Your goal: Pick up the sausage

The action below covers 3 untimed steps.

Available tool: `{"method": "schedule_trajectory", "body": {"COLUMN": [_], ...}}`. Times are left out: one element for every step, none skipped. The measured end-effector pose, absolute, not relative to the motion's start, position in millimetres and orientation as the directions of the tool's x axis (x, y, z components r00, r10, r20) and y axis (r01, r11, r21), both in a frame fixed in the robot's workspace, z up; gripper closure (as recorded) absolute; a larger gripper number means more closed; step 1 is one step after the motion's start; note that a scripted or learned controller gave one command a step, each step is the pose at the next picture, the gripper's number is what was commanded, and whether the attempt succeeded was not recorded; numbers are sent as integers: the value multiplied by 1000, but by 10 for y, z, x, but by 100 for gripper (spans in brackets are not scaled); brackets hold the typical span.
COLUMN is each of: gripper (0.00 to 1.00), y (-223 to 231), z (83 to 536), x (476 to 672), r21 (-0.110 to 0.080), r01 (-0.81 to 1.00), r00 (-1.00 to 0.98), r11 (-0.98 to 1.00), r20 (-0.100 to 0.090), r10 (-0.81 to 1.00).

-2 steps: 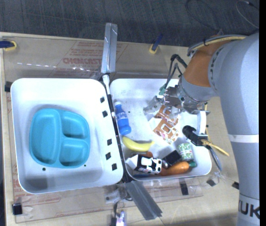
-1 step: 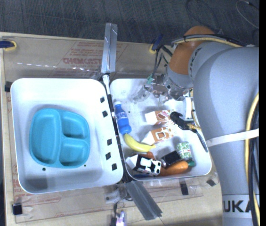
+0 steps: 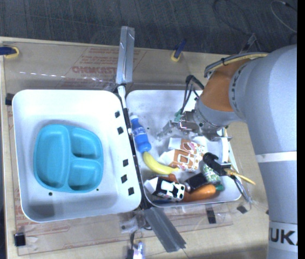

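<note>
A: What takes up the most room?

B: The grey KUKA arm with its orange wrist band point(image 3: 249, 99), reaching in from the right over the right-hand shallow white bin point(image 3: 157, 99). Next is the left-hand white bin point(image 3: 28, 109), which holds a light blue plastic tray with three compartments point(image 3: 67, 156).

A: And the gripper?

B: The metal two-finger gripper point(image 3: 169, 127) sits low over the right bin's middle; I can't tell whether it's spread or pinched.

A: The sausage?

B: The orange-brown sausage point(image 3: 202, 192) lies along the right bin's near wall, apart from the gripper, touching a black-and-white cow-patterned toy point(image 3: 168, 188). Near it lie a yellow banana point(image 3: 157, 164), a blue plastic bottle point(image 3: 140, 136) and an orange-and-white patterned packet point(image 3: 186, 154).
</note>
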State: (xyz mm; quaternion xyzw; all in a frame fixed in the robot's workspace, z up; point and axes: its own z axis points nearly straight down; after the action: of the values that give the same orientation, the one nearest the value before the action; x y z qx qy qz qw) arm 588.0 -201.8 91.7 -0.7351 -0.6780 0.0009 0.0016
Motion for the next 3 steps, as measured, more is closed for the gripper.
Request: {"method": "schedule_trajectory", "body": {"gripper": [100, 0, 0], "y": [-2012, -2013, -2042], "z": [1015, 1015, 921], "x": [5882, 5882, 6521], "r21": [-6, -6, -2], "r01": [997, 997, 999], "r00": [77, 77, -35], "r11": [-77, -77, 35], "r20": [1, 1, 0], "r10": [997, 997, 999]}}
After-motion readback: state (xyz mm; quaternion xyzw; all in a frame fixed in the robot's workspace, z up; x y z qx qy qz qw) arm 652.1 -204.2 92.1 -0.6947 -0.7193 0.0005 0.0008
